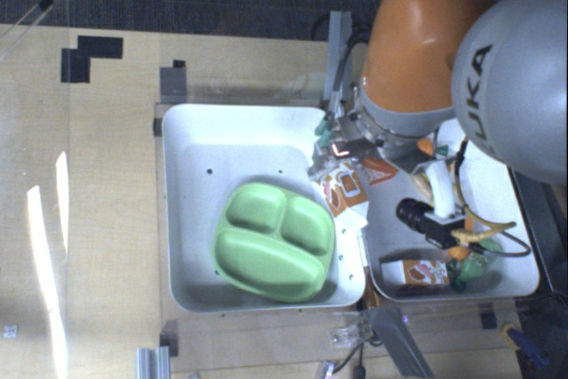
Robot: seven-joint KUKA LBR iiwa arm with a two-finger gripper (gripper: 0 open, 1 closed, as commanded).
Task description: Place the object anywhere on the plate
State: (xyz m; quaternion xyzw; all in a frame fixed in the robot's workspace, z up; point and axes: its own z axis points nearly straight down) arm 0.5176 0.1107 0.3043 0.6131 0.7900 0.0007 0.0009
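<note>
Above the rim shared by two white bins, the gripper (335, 148) of a grey-and-orange arm (426, 40) hangs directly over an orange-and-white packet (346, 189). Whether it is clamped on the packet or merely close to it cannot be told from this angle. The packet shows at the right wall of the left bin (191, 191), just beside the upper right corner of the green plate (275, 242) and not yet on it. The risk, as it looks, is that a weak or one-sided hold on a thin, floppy packet lets it slip on the short move leftward. It would then drop onto the bin floor or back among the clutter of the right bin (390, 240). A release too near the plate's raised, rounded edge could also let it slide off.
</note>
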